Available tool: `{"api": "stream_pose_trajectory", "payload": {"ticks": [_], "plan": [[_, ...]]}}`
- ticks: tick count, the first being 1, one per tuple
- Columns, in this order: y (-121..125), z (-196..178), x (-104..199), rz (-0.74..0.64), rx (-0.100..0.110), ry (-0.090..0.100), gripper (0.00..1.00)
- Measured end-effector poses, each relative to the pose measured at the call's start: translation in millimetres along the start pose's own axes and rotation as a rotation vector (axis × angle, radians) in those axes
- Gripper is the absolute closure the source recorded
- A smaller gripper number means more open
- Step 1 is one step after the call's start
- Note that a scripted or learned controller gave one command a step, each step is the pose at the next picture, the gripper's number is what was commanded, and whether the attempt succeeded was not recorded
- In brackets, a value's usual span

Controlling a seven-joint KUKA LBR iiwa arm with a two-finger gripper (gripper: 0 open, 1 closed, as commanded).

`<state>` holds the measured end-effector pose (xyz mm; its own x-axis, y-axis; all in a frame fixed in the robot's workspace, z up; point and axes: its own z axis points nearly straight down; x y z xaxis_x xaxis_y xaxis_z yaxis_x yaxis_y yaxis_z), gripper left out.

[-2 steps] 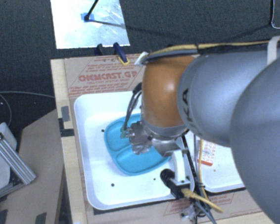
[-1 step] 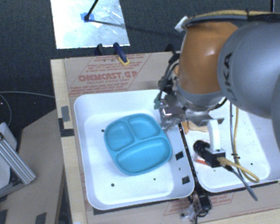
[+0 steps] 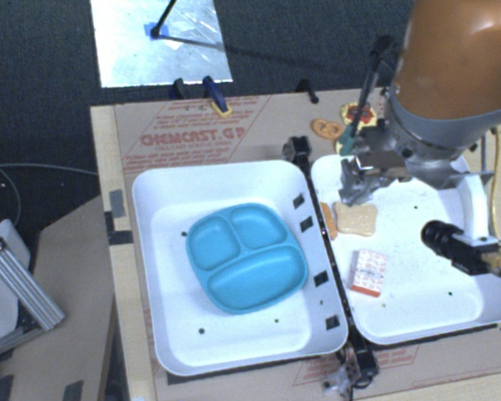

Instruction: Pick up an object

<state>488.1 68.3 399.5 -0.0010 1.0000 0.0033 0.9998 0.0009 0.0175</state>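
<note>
Two white bins (image 3: 221, 176) sit on cardboard (image 3: 191, 130) printed "CHEMCAST"; the tool (image 3: 353, 195) hovers just above a tan slice (image 3: 357, 220), its opening impossible to judge.

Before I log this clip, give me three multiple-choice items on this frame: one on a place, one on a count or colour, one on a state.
1. Where does the blue divided plate lie?
A. In the left bin
B. In the right bin
C. On the cardboard outside both bins

2. How many compartments does the plate have?
A. Two
B. Three
C. Five

3. How does the gripper stand to the tan toast-like piece?
A. It carries the piece high over the left bin
B. It is low in the right bin, just above the piece's upper edge
C. It is parked outside both bins

Answers:
1. A, the plate rests on the floor of the left bin.
2. B, two small sections sit above one large one.
3. B, the gripper hangs over the right bin close to the piece, with nothing seen between its fingers.
</note>
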Motion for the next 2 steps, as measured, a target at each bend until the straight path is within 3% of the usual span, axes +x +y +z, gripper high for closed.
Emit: {"api": "stream_pose_trajectory", "payload": {"ticks": [1, 2], "plan": [[0, -41, 34, -0.007, 0.010, 0.000, 1.00], [-3, 22, 114, -0.011, 0.022, -0.002, 1.00]]}}
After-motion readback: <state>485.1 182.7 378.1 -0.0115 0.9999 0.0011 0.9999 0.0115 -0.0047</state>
